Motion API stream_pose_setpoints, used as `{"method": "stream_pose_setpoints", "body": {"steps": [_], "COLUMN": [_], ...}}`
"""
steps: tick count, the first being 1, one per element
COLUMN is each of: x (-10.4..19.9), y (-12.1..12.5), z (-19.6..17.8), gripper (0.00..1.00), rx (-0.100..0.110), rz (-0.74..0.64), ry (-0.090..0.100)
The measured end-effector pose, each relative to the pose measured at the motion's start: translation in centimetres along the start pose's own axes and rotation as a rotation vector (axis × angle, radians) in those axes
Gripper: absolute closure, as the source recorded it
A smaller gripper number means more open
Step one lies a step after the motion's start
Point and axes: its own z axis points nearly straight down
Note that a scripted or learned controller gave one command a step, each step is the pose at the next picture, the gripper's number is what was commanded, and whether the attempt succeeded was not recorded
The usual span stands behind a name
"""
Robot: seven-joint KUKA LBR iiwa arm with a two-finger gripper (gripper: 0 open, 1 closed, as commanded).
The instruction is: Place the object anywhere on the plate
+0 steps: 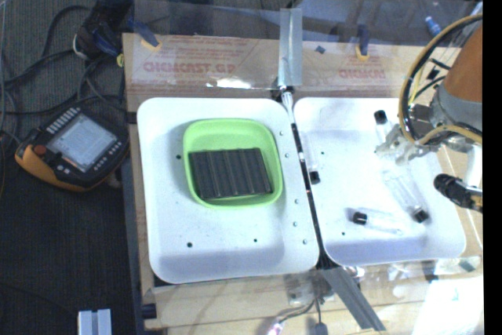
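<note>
Lying closest to the viewer, a clear vial (375,223) with a black cap is resting near the front of the right bin (439,247), its cap pointing left. Just behind it and to the right, a second vial (406,194) is lying at a slant with its black cap toward the front. A third vial (382,131) is sitting farther back, cap toward the rear wall. The arm (464,100) is reaching in from the right edge, orange band showing above the grey wrist, and is leaning over the back right part of that bin. The gripper (404,145) is hanging low beside the third vial; whether it is apart or together cannot be told, as it is blending into the white floor. In the left bin (157,192), well apart from the arm, the dark ribbed slab (229,173) is lying flat inside the green plate (194,139), covering most of its floor.
</note>
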Motion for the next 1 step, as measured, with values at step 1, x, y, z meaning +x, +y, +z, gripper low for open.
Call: {"method": "stream_pose_setpoints", "body": {"steps": [1], "x": [0.00], "y": [0.01], "z": [-0.02], "gripper": [0.00], "rx": [-0.001], "rz": [0.000], "ry": [0.000]}}
